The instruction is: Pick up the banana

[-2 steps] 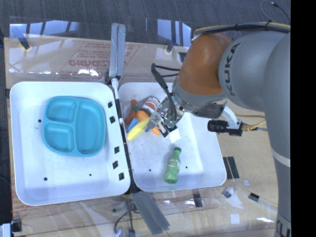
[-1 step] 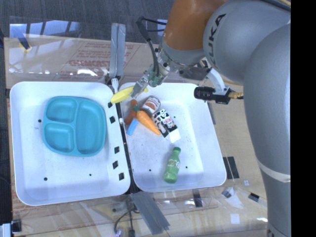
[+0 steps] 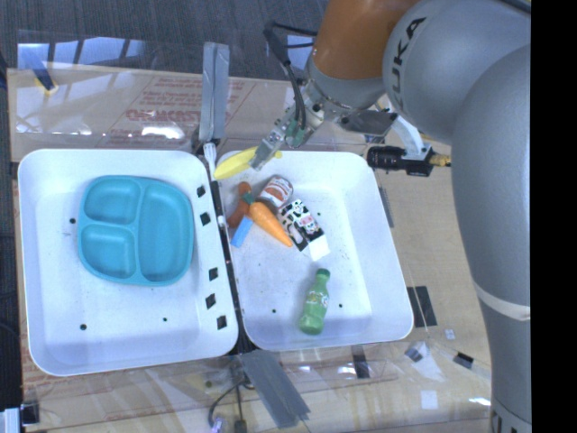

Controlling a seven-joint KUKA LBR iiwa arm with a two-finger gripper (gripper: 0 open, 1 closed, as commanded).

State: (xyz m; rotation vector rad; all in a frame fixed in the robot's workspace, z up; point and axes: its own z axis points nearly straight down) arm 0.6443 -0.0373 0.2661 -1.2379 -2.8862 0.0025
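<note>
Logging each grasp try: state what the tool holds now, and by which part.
Cannot be told. The tool sits at the right end of the banana, at the right bin's top edge, but no hold is visible.

Grey arm reaches in from the right, orange band up top; end effector [image 3: 270, 147] angled down-left.

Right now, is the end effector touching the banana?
Touching, as far as the camera view shows: the end effector tip overlaps the banana end, with no gap visible.
</note>
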